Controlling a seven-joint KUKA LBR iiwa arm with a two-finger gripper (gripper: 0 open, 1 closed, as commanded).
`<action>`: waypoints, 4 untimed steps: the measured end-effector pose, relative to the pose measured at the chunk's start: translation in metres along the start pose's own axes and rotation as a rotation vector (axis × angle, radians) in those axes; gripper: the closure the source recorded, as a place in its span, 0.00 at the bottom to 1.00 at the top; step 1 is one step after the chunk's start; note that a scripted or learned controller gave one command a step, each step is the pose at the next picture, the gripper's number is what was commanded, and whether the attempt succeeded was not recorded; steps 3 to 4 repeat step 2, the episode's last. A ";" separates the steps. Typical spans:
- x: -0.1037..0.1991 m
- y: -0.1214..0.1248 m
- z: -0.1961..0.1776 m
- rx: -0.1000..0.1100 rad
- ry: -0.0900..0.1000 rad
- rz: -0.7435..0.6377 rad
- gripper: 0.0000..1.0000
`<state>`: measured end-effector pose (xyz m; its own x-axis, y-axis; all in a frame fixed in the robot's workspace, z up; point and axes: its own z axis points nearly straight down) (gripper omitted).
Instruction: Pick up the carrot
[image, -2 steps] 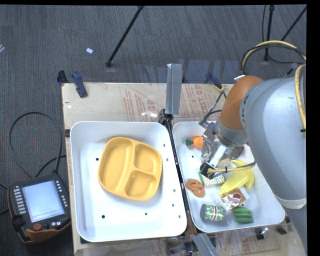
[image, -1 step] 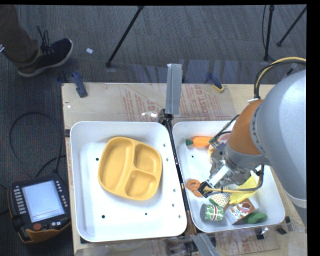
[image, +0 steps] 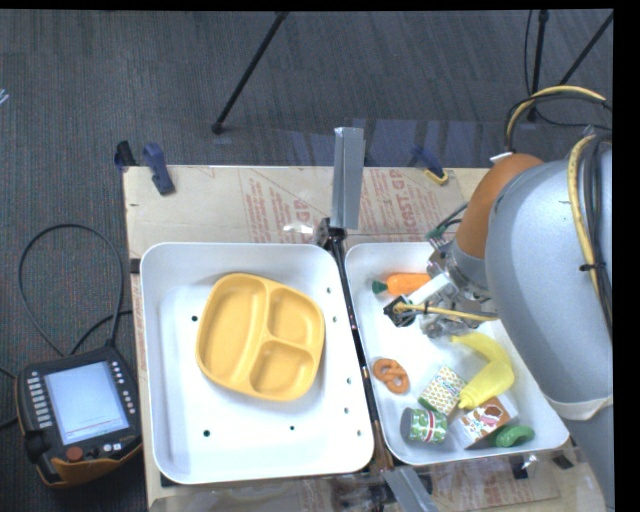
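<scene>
The carrot (image: 405, 283), orange with a green top at its left end, lies in the back left part of the right bin (image: 372, 262). My gripper (image: 449, 288) hangs low over that bin just to the right of the carrot, and its body covers the carrot's right end. I cannot see whether anything is held.
A yellow divided plate (image: 262, 335) lies in the left bin (image: 165, 400). In the right bin's front half are a pretzel (image: 391, 375), a yellow banana (image: 490, 367), a small patterned box (image: 441, 389), a can (image: 425, 425), a red box (image: 483, 420) and a green piece (image: 513, 436).
</scene>
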<state>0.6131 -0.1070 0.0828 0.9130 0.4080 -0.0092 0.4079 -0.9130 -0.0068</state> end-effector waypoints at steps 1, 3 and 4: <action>-0.084 -0.052 0.001 0.003 -0.001 0.098 0.00; -0.094 -0.007 -0.003 0.003 0.014 0.209 0.00; -0.094 -0.007 -0.003 0.003 0.014 0.209 0.00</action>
